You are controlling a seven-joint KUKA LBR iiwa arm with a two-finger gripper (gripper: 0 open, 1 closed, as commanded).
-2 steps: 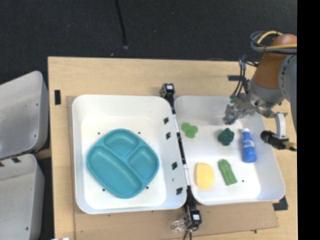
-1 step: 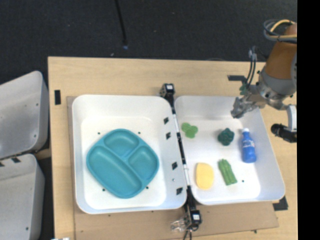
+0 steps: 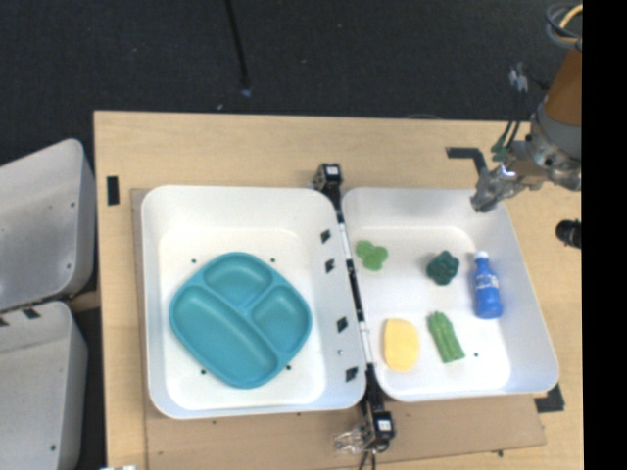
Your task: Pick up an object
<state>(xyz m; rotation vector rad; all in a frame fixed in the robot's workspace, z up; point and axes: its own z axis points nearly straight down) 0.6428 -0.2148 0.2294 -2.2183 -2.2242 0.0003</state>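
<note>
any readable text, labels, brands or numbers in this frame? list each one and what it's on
No text reads at this resolution.
Blue bottle: pale patch that may be a label, too blurred to read.
Teal divided plate: no visible marking.
Yellow item, green items, dark teal item: no visible marking.
Bins' white walls: blank.

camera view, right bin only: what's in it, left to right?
light green piece → yellow block → dark green piece and green ridged piece, about level → blue bottle.
</note>
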